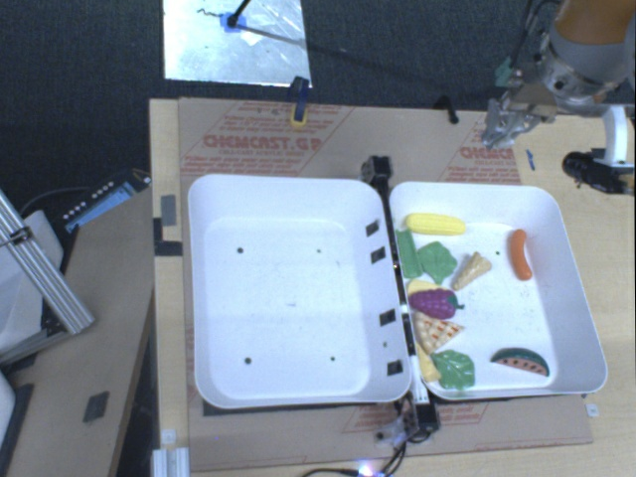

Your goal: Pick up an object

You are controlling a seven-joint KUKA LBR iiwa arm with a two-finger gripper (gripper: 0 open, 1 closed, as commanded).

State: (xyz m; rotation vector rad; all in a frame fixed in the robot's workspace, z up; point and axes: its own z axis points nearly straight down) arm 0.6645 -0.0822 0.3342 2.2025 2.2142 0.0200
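The things to pick from all lie in the right bin [556, 266], mostly crowded along its left wall: a yellow corn cob [434, 225] at the top, a green leafy piece [427, 259] under it, a pale cone-shaped piece [473, 268] just to the right, then a purple eggplant [435, 302], a pizza slice [437, 332] touching it below, and another green leaf [454, 368] near the bottom edge. Apart from this cluster, an orange sausage-like piece [520, 253] lies near the right side, and a watermelon slice [521, 362] sits at the lower right. The left bin [288, 286] adjoins it across a black-clipped divider. The tool [502, 132] hangs above the desk [248, 137] beyond the right bin's far edge, well apart from every item; whether it is wide or narrow I cannot tell, and nothing is seen in it.
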